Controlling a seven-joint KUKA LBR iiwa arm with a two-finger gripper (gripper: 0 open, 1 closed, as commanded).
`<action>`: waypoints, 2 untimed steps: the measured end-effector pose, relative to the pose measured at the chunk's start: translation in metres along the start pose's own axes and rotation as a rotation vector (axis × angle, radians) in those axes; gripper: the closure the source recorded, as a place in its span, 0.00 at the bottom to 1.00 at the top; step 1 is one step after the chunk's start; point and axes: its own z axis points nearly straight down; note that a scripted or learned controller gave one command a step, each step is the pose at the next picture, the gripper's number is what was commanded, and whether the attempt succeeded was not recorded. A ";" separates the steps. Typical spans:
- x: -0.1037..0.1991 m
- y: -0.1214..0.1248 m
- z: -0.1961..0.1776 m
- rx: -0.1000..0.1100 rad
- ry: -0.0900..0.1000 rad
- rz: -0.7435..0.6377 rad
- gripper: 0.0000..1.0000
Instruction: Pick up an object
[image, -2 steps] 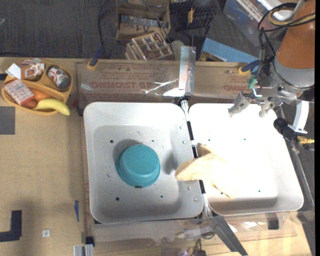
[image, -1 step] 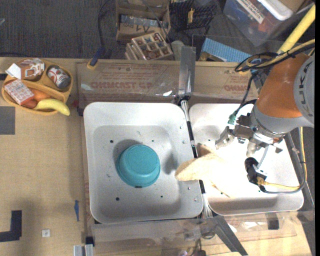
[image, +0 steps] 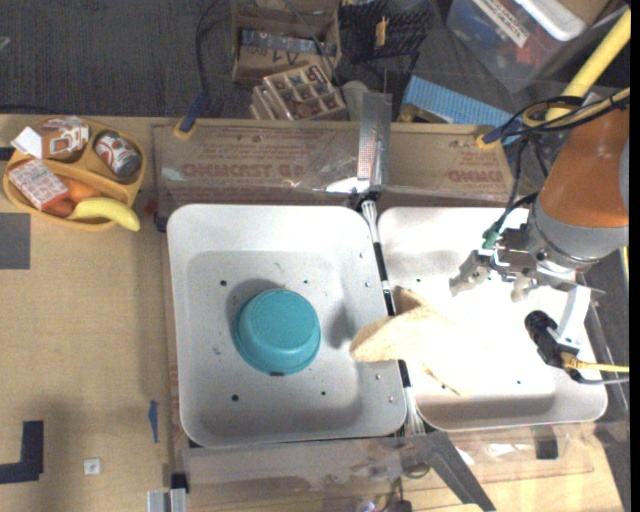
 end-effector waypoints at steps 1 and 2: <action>0.064 -0.003 0.014 0.005 0.001 0.030 0.00; -0.008 0.034 0.010 0.002 -0.001 0.132 0.00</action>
